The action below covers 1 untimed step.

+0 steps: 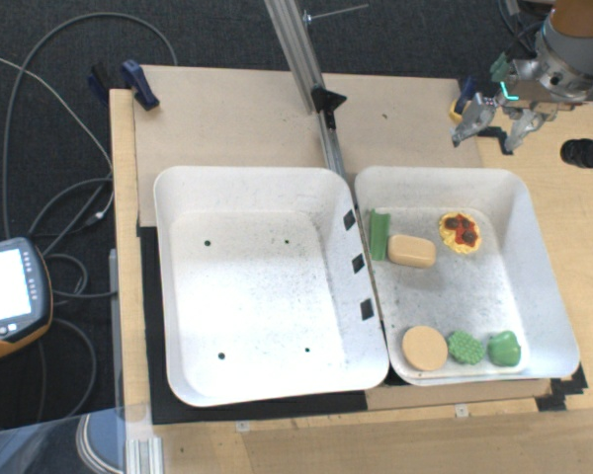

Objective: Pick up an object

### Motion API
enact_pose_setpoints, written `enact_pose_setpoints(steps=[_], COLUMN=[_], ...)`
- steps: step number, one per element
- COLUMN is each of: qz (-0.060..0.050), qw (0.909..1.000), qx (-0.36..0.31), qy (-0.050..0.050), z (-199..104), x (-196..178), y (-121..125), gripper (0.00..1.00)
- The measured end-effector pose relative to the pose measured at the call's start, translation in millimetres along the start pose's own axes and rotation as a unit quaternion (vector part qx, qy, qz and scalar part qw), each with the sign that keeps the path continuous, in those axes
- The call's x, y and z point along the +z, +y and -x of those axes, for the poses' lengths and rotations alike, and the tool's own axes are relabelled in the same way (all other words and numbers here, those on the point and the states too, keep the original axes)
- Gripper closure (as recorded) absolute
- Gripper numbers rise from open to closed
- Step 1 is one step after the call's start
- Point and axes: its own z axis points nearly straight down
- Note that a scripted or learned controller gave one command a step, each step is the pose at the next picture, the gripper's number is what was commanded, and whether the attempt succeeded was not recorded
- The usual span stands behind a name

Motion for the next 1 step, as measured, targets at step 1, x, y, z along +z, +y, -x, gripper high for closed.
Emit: enact_pose_setpoints(steps=[1], qz=[0.002], qw=[1.0000], qx=[-0.001], qy=[-0.001], z=[0.1], x=[-3.6], y=[0.6], gripper=[0.00])
